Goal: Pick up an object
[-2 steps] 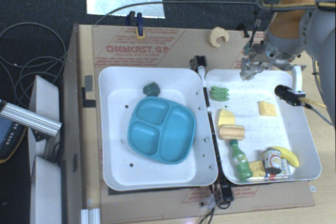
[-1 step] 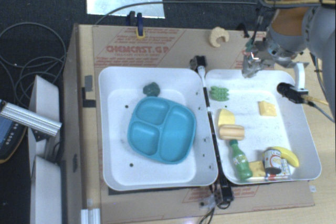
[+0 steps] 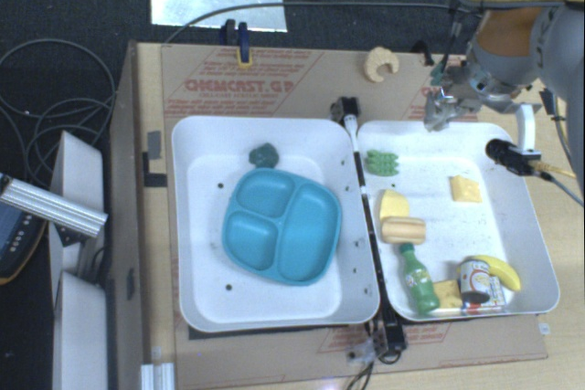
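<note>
Cardboard (image 3: 239, 87): red print, apparently "CHEMCAST", partly blurred.
Left bin (image 3: 196, 160): blue divided plate (image 3: 279, 226), dark green lump (image 3: 264, 155).
Right bin (image 3: 521, 224): green bottle (image 3: 419, 279), labelled can (image 3: 477, 281) (unreadable), banana (image 3: 501, 270).
Gripper (image 3: 441, 116): above the right bin's far rim, nothing between its fingers; their spread cannot be told.

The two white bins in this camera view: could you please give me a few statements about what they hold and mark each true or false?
1. The blue divided plate lies in the left bin. True.
2. The green bottle stands upright in the left bin. False: it lies on its side in the right bin.
3. A banana lies near the right bin's front right corner. True.
4. The gripper holds the yellow wedge. False: the wedge lies on the bin floor, apart from the gripper.
5. A small dark green object sits just behind the plate. True.
</note>
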